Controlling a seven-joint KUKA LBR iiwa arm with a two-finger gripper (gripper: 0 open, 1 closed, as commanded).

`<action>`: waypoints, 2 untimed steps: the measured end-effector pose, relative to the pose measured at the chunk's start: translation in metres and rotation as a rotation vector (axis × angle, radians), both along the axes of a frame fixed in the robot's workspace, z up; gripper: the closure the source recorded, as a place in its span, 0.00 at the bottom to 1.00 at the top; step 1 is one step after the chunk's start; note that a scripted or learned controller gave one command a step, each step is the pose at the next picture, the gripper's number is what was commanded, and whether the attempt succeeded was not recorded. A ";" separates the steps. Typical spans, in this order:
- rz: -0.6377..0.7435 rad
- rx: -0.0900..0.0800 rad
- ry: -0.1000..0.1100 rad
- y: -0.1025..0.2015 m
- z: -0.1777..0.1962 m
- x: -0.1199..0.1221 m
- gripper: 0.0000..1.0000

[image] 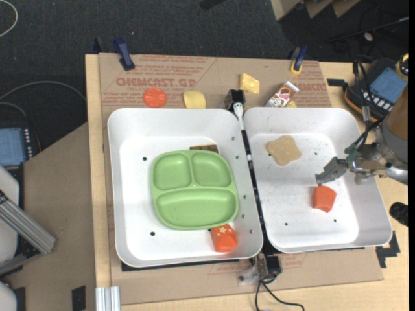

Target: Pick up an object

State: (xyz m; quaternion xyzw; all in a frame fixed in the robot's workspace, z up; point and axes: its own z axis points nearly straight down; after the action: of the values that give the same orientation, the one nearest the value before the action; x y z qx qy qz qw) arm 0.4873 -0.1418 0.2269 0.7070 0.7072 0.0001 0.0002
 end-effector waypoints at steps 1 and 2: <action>-0.001 0.002 0.009 -0.024 -0.124 0.026 0.00; 0.000 0.004 0.006 0.006 -0.144 0.005 0.00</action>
State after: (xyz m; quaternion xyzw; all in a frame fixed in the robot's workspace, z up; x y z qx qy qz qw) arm 0.4928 -0.1358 0.0830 0.7068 0.7074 -0.0009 -0.0034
